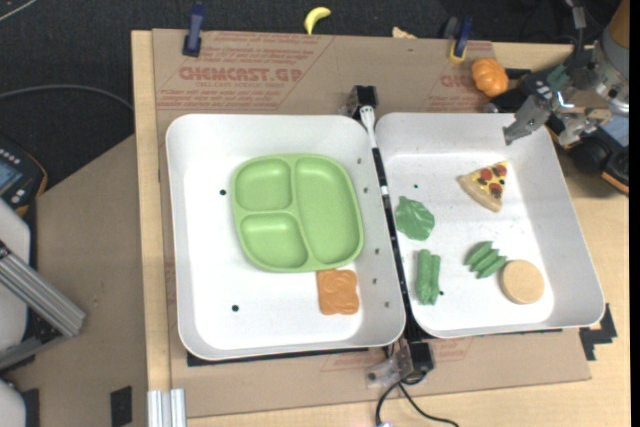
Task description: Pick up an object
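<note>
White right bin holds the candidate objects; the pizza slice lies nearest the gripper, which hovers at the bin's far right corner. Whether the fingers stand wide or narrow cannot be told. Recommended: centre above the slice, descend vertically, close across its narrow width.

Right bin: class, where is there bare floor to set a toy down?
In the right bin, bare floor lies at the far end, above the leaf, left of the pizza slice. The near half is crowded: bean pods, green pods, cookie.
</note>
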`<state>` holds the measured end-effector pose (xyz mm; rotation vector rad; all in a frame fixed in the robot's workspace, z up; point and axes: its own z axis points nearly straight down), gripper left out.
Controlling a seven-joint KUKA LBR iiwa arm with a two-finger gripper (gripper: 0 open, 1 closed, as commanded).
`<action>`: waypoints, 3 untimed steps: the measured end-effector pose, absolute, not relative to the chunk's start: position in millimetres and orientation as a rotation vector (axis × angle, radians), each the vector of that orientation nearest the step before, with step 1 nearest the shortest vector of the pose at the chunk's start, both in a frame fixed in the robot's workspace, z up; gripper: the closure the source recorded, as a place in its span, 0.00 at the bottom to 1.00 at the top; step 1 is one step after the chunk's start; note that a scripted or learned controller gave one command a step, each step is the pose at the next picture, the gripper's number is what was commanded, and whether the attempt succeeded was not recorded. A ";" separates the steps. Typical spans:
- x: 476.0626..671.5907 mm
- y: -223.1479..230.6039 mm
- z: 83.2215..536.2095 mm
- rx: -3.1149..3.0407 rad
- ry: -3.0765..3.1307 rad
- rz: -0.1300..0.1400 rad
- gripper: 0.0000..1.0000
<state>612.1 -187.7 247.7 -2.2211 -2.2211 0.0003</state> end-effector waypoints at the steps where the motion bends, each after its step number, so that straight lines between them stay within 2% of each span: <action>1: 543.3 -199.7 104.8 -2.216 -2.206 0.011 0.00; 2: 475.5 -193.5 94.6 -2.219 -2.212 0.004 0.00; 3: 487.5 -218.6 84.6 -2.207 -2.218 -0.011 0.00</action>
